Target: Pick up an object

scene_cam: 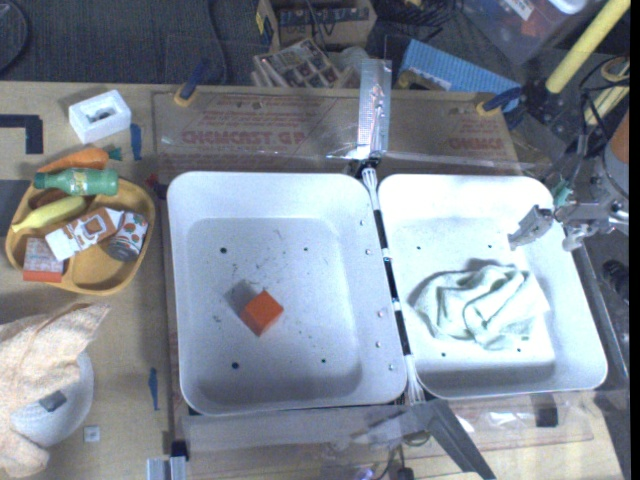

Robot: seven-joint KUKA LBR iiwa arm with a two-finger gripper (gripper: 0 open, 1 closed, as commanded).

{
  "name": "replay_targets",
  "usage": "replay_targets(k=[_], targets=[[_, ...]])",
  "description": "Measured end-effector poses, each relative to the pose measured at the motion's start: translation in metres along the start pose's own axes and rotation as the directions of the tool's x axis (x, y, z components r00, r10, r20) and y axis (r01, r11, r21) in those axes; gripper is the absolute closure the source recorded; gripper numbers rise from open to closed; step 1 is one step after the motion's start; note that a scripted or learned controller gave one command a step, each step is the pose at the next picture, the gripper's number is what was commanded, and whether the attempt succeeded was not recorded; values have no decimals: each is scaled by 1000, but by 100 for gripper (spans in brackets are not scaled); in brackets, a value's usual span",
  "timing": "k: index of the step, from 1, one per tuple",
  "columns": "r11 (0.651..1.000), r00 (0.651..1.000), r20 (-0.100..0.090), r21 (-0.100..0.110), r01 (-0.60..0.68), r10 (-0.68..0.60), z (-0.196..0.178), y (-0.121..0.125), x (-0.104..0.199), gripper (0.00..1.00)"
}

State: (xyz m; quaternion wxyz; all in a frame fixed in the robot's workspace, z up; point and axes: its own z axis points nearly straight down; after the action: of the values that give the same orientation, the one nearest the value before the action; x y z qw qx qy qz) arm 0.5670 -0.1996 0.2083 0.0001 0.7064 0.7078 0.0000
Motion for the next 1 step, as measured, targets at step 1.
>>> replay_targets(k=[1], targets=[[1000,1000,-2,-8,9,-9,112,-56,-14,0]])
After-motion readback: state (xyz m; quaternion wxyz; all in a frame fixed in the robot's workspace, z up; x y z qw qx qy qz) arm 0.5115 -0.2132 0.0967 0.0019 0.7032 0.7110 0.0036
